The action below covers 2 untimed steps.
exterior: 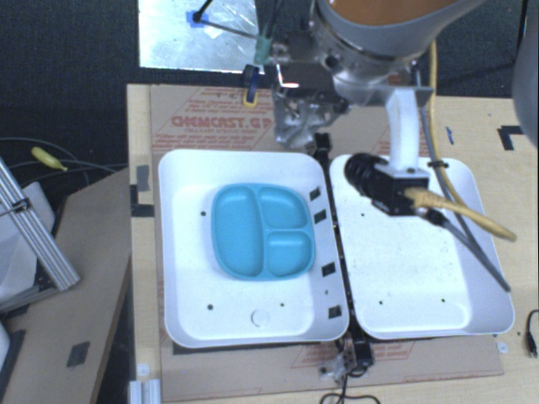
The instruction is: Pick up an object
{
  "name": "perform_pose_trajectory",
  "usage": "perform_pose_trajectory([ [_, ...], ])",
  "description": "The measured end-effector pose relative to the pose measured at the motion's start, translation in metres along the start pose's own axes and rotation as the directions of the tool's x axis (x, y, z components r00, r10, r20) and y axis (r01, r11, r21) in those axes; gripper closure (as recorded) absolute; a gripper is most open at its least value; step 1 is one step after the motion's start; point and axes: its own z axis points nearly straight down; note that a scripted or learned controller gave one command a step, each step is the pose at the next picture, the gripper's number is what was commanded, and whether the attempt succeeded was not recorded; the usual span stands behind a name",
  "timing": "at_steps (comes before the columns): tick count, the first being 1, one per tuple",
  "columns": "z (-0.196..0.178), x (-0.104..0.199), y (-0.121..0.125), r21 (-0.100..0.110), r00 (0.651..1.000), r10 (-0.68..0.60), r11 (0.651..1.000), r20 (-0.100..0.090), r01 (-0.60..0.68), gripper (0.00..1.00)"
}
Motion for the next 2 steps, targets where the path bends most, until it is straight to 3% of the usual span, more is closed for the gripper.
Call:
perform_pose_trajectory([
  [2,-0.022,0.000,0.001,-0.004,1.000,-0.009,1.000,-0.003,0.009,1.00],
])
